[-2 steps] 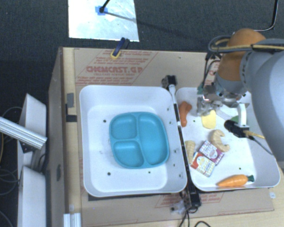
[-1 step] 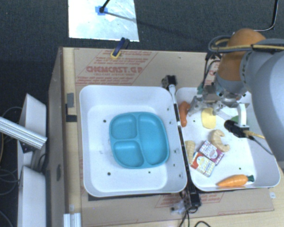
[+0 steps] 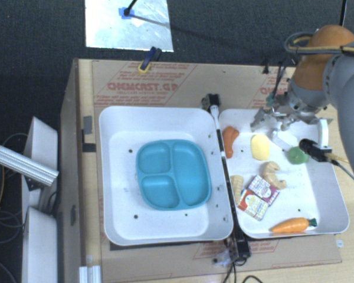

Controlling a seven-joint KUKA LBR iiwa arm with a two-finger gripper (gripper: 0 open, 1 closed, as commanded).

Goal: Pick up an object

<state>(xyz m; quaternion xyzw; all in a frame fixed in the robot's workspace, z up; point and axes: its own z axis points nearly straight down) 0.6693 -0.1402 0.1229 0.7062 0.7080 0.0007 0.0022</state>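
We see two shallow white bins side by side on the counter (image 3: 165,78), which is covered with a brown sheet printed in red lettering. The left bin (image 3: 115,158) holds a blue divided plate (image 3: 172,174) lying flat near its middle. The right bin (image 3: 330,205) carries the loose objects.

In the right bin, an orange-red piece (image 3: 229,139) lies close to the left wall, toward the far edge. Just beside it, toward the bin's middle, sits a pale yellow object (image 3: 259,147). A small green object (image 3: 295,155) rests nearer the right wall, touching or nearly touching a black part of the arm's tooling; we cannot tell which. Near the middle lies a tan, curled object (image 3: 272,174), and just below it a small printed packet (image 3: 259,196) lies tilted, with a pale ridged piece (image 3: 237,186) at its left by the wall. An orange carrot (image 3: 291,225) lies along the near edge, well apart from the gripper.

The grey arm (image 3: 342,78) reaches in from the right, its orange band above the wrist. The gripper (image 3: 272,121) hangs over the far part of the right bin, near the yellow object and just above it in the view. We see nothing between its fingers, and we cannot tell how far apart they stand.

At the far edge of the counter a small yellow and blue clip (image 3: 148,60) lies near a shiny square sheet (image 3: 128,15) on the dark floor.
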